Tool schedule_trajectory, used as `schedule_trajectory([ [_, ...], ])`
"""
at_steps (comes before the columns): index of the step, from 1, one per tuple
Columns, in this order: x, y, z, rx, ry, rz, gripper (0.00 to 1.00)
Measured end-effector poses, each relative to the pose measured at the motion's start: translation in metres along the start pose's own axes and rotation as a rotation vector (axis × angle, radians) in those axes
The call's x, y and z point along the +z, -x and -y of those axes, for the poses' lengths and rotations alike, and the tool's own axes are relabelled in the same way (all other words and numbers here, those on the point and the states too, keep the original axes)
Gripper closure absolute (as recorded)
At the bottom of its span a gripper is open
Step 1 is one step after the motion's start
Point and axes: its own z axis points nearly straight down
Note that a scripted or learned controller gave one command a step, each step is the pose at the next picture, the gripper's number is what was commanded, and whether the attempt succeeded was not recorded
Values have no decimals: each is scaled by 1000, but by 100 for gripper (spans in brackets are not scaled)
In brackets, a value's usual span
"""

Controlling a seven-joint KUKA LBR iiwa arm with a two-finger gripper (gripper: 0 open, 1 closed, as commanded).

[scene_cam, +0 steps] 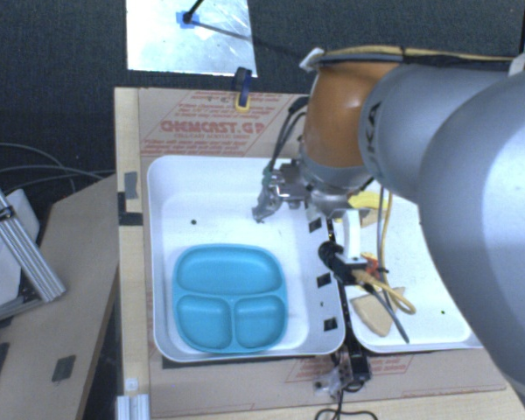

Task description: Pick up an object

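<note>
- Blue tray [230, 298] lies flat, near end of left bin [162, 234]; looks light, stiff, slick plastic.
- Best hold: raised rim or divider.
- Gripper [267, 201] above bin's far right; open/closed cannot tell.

Open white floor across the left bin's [157, 234] far half, blue divided tray [230, 297] crowding its near half.

The scene was evenly and brightly lit, with almost no shadow in the white bin [171, 191] left of the gripper [267, 201]. Glare whitened the foil sheet [191, 23] above it, and the near arm [455, 199] looked soft and blurred.
</note>
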Motion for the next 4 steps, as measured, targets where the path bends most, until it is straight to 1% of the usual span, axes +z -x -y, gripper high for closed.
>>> schedule_trajectory([
  [1, 114, -51, -48, 3, -7, 2, 0],
  [2, 108, 2, -90, 13, -5, 4, 0],
  [3, 108, -87, -88, 1, -7, -2, 0],
  [4, 109, -125, -63, 4, -10, 2, 0],
])
